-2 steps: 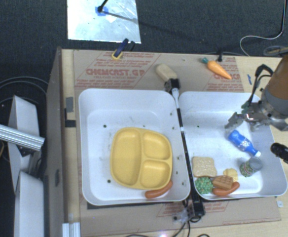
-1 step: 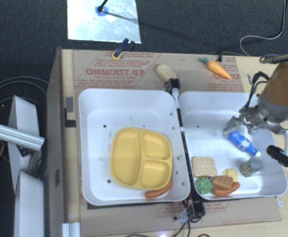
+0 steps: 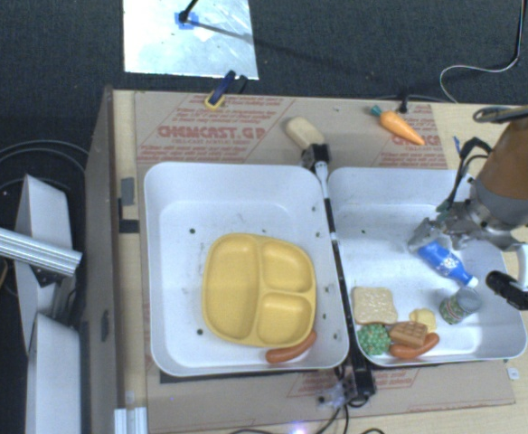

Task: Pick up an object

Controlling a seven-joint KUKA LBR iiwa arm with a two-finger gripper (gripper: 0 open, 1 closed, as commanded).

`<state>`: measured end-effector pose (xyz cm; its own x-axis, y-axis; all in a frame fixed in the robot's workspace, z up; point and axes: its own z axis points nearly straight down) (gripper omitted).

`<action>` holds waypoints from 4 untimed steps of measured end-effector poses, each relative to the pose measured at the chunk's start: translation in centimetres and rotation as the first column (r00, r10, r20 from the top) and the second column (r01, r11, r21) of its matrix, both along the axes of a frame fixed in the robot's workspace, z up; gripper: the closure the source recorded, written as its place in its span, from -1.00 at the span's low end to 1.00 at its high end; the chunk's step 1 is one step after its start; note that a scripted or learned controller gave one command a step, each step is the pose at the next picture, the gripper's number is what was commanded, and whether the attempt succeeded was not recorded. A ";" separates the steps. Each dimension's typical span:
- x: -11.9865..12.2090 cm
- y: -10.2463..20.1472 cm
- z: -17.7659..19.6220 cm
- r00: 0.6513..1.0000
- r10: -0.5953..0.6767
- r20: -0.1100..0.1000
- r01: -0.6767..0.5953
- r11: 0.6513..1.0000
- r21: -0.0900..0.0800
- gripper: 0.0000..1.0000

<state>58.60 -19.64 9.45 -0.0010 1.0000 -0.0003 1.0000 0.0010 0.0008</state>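
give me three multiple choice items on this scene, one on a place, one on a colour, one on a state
1. Where does the divided tray lie?
A. left bin
B. right bin
C. on the cardboard outside the bins

2. What colour is that tray?
A. blue
B. yellow
C. red

3. How does the blue bottle rest?
A. upright
B. on its side
C. on the tray

Answers:
1 A, it sits inside the left bin.
2 B, its compartments are all yellow.
3 B, it lies flat on the right bin floor below the gripper.
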 end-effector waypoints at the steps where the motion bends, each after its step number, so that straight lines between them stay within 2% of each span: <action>1: 0.0 -0.1 -1.0 1.000 0.000 0.000 0.000 1.000 0.000 -1.00; 2: 0.1 -0.2 0.1 1.000 0.001 0.003 -0.001 1.000 -0.001 1.00; 3: 3.9 8.1 8.6 1.000 0.004 0.004 -0.004 1.000 0.001 1.00; 4: 1.0 14.1 10.8 1.000 0.003 0.001 -0.003 1.000 0.001 1.00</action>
